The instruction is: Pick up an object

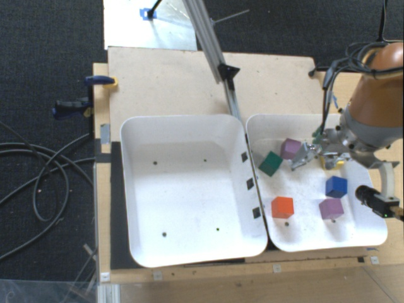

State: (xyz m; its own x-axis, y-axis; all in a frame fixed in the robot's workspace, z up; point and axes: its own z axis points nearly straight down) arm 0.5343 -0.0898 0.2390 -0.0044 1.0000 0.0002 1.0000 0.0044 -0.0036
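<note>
While the arm (377, 100) reached in over the right bin (372, 237), its gripper (305, 156) hung low among several small blocks. A purple block (291, 148) sat just beside the fingertips, on their far side and nearly touching them; a green block (271, 163) lay a little beyond the tips, toward the left bin (183, 128). Something yellow (332, 161) showed behind the fingers, under the wrist, too hidden to name. Nearer the camera than the jaws lay an orange block (283, 207), a blue block (336, 186) and a second, paler purple block (331, 208), all apart from the fingers.

Both bins rested on a pale wooden bench (164, 81), with a slanted metal rod (208, 33) crossing above the divide between them. Blue clamps (85, 96) gripped the bench's edge well beyond the left bin, and black cables (38, 175) looped on dark carpet farther out.

No block could be seen between the fingers. Whether the jaws stood spread or pressed together could not be told from this angle.
</note>
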